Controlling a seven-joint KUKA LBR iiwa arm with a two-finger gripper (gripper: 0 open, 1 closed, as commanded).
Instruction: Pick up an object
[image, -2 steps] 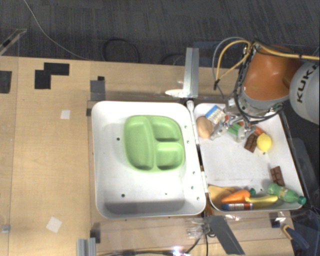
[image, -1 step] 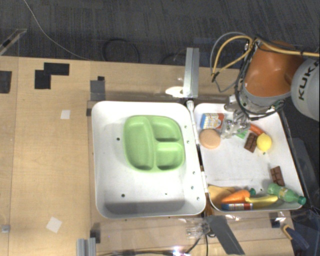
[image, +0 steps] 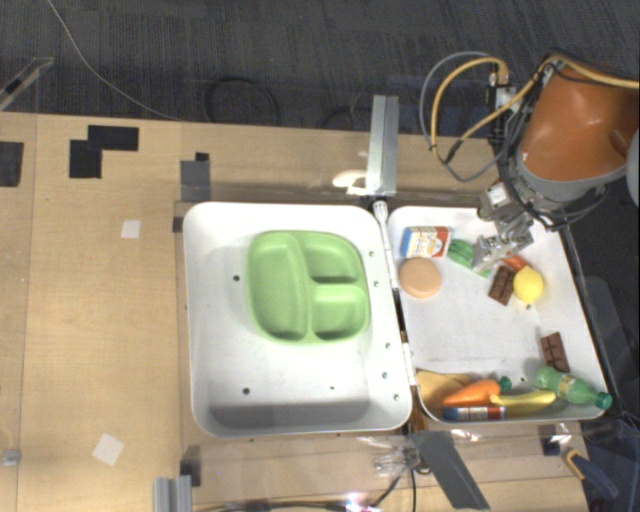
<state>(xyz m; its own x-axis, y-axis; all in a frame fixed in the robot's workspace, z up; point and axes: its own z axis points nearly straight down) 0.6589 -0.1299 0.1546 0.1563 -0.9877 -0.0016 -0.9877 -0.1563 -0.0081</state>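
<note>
Gripper (image: 503, 238) low in right bin (image: 480, 330), approx 1 o'clock corner, over green item (image: 462, 253) w/ brown block (image: 501, 286) and lemon (image: 529, 286) just beside. Open or closed: can't tell. Best to drop straight, centre on one piece, avoid crowding neighbours. Carton (image: 424, 241), round cookie (image: 420, 278) at 11; carrot (image: 470, 391), bottle (image: 570, 386) at 6. Green tray (image: 305, 286) in left bin.

You had even, fairly bright overhead light; the white bins (image: 215, 330) glared slightly, shadows stayed soft, and detail looked a little grainy
</note>
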